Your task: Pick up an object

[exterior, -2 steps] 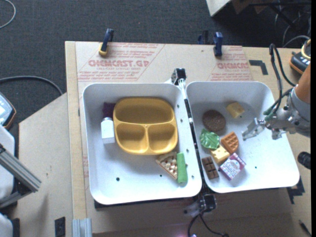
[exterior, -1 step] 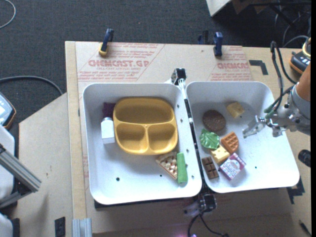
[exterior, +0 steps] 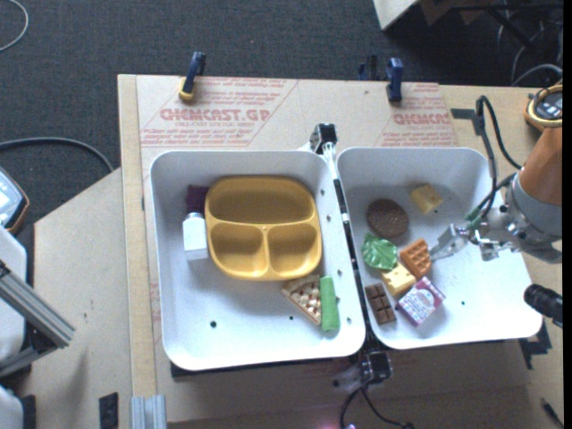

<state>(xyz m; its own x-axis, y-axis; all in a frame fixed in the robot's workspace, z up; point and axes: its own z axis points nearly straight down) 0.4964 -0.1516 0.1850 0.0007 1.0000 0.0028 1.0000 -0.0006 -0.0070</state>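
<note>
My gripper (exterior: 444, 244) reaches in from the right, low over the right bin (exterior: 483, 307). Its tip is just right of an orange waffle piece (exterior: 415, 257), close to it or touching it. Around the waffle lie a green leaf (exterior: 379, 253), a yellow cheese wedge (exterior: 399, 280), a pink packet (exterior: 420, 301) and a chocolate bar (exterior: 380, 303). A brown cookie (exterior: 387, 217) and a pale yellow block (exterior: 426, 197) lie further back. Nothing is visibly lifted.
The left bin (exterior: 179, 320) holds a yellow divided plate (exterior: 264, 226), a white bottle (exterior: 195, 236), a purple item (exterior: 197, 195), a waffle-patterned wedge (exterior: 306, 298) and a green stick (exterior: 329, 304). A black divider (exterior: 341, 213) runs between the bins. Two clamps (exterior: 190, 77) grip the board's far edge.
</note>
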